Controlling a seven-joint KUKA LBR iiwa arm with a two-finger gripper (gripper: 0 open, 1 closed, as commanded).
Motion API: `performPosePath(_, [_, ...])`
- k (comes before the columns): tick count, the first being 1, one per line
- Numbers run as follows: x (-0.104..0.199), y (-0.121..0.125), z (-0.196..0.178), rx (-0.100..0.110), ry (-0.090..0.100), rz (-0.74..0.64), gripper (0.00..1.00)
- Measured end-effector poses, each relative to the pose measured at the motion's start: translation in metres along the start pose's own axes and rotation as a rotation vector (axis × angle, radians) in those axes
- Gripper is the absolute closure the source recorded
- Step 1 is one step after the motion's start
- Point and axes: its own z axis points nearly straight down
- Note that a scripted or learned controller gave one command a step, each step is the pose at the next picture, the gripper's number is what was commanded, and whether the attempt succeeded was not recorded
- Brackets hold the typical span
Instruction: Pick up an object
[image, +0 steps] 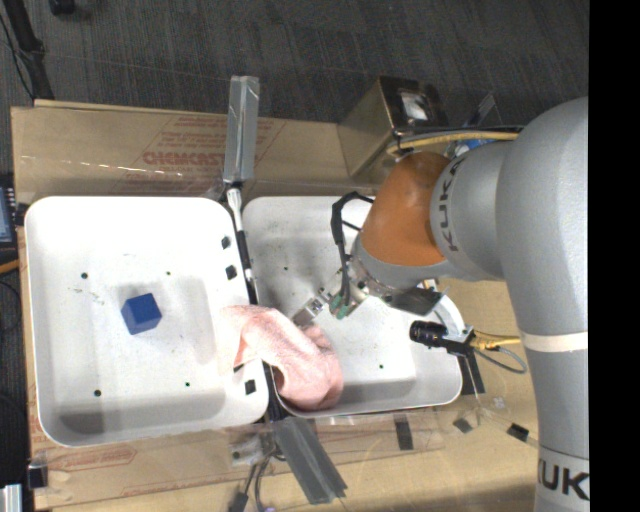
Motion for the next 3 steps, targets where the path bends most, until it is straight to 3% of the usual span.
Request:
performPosePath(1, [0.0006, 0.0001, -0.0076, 0.004, 0.003, -0.004, 1.00])
performPosePath(2, [0.0007, 0.0002, -0.0076, 0.004, 0.003, -0.005, 0.00])
performPosePath(3, [0.0012, 0.0004, -0.0152, 0.007, 0.006, -0.009, 1.00])
